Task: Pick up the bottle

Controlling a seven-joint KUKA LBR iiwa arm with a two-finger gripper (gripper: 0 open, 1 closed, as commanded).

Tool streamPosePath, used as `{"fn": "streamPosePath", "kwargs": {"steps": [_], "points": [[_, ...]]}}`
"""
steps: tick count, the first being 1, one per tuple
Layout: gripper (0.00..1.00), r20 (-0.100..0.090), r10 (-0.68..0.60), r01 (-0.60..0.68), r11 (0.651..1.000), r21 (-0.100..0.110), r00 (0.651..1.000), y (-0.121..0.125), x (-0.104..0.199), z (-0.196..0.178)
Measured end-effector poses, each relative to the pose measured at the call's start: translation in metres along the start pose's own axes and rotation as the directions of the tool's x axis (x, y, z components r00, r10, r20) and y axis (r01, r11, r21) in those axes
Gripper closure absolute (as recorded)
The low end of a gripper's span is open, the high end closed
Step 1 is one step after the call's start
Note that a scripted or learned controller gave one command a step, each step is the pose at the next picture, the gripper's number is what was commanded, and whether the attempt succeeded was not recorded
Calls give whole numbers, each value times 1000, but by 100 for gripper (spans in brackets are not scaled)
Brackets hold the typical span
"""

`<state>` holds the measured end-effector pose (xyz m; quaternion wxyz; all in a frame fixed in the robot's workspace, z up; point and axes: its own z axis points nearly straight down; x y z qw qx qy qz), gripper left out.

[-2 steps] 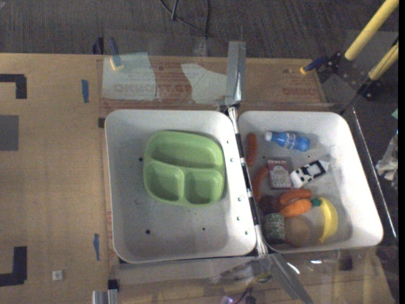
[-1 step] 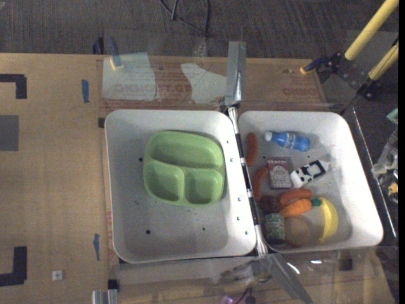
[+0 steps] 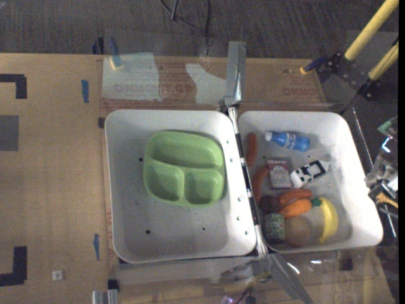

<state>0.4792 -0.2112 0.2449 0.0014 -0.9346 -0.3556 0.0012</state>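
Near end of the right bin (image 3: 361, 170): tight pile. Green can (image 3: 274, 225), brown potato-like lump (image 3: 299, 231), banana (image 3: 327, 219) and carrot (image 3: 297, 208), all touching or nearly so. Not my target, just noting the clutter.

Bottle (image 3: 288, 140) is at the far end of the same bin. Blue body, white cap, lying on its side. Cap points toward the divider between the bins. Bare floor shows all round it, and it touches nothing that I can make out.

Nearest neighbours: red sausage (image 3: 252, 145) off the cap end, beside the divider. Small card box (image 3: 279, 173) and black-and-white cow toy (image 3: 310, 170) sit on the near side of the bottle, near but apart.

Left bin (image 3: 120, 189) holds a green divided plate (image 3: 185, 168). Irrelevant to this job.

Gripper (image 3: 384, 170): I read the hardware at the right edge, just outside the right bin's rim, as the tool end. It is blurred and cropped. I cannot tell whether it is open or closed. Nothing visibly held. Pick not yet begun, by my judgement.

Risks as I see them:
- Bottle is round and on its side. If the jaws close along its length, or off-centre, I expect it to roll or squirt out toward the far wall.
- Coming down too far toward the near side could catch the cow toy or the box instead.
- Far wall is close. A descent biased that way could strike the rim.
- A grab at the narrow cap end would likely let the body droop and slip on lift.
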Motion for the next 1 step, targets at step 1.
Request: {"fn": "streamPosePath", "kwargs": {"steps": [1], "points": [[100,1,250,-250,968,2,968,-60,53,68]]}}
